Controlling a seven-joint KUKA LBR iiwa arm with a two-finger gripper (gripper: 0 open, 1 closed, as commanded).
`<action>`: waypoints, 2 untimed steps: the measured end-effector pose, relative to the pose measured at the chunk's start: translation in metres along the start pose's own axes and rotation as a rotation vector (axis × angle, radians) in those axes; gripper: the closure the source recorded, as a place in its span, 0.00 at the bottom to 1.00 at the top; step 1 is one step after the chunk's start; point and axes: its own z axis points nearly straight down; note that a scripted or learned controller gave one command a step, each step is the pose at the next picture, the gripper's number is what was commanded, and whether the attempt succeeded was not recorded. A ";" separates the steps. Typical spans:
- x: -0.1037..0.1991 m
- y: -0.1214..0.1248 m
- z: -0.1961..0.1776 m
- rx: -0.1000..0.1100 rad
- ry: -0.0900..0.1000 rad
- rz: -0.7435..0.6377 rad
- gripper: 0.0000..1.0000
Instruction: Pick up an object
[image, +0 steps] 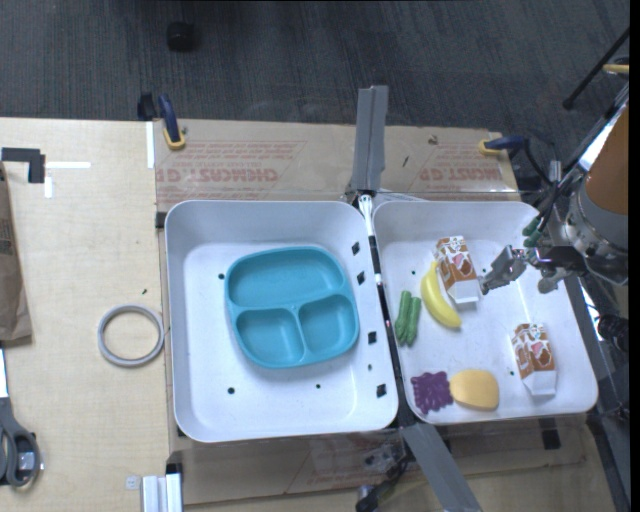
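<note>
Hovering with gripper (522, 268) fingers spread and empty over the right bin (570, 300), just beside the upper milk carton (456, 268) leaning against the banana (438, 296), seemingly lining up a grab.

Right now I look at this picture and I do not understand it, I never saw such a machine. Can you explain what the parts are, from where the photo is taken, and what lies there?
One fixed camera looks down at a slant on a bench. The robot arm reaches in from the right; its gripper hangs over the right bin, beside a small milk carton. I see nothing between its fingers. That bin also holds a banana, a green bean pod, purple grapes, a yellow lemon-like piece and a second carton. The left bin holds a blue divided plate. A tape ring lies on the bench.
</note>
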 end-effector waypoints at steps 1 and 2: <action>0.012 0.058 0.117 0.002 0.001 0.298 0.00; 0.015 0.086 0.181 0.001 0.000 0.275 0.00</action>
